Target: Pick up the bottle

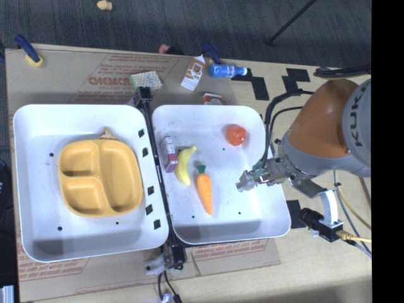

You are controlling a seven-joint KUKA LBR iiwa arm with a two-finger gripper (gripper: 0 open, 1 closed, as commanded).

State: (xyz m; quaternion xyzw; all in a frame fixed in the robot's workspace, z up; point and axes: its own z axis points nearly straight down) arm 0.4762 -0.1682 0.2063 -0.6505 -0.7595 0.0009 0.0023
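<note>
The gripper point(247, 180) hung over the right side of the right bin point(271, 223), and the bottle point(225, 71) lay far from it on the bench.

I could not tell if the gripper was open or closed, because it looked small and blurry from above. The blue bottle lay on its side outside the bins, well up and a little to the left of the gripper, past the far rim of the right bin. A red ball point(235, 134) sat in the bin just above the gripper. An orange carrot point(205, 192) lay a little to the gripper's left, and a yellow banana point(184, 165) lay further left beside it. A small pink box point(169, 154) sat past the banana, near the bin's left wall. Far to the gripper's left, a yellow tray point(100, 176) with three parts sat in the left bin point(31, 122).
</note>
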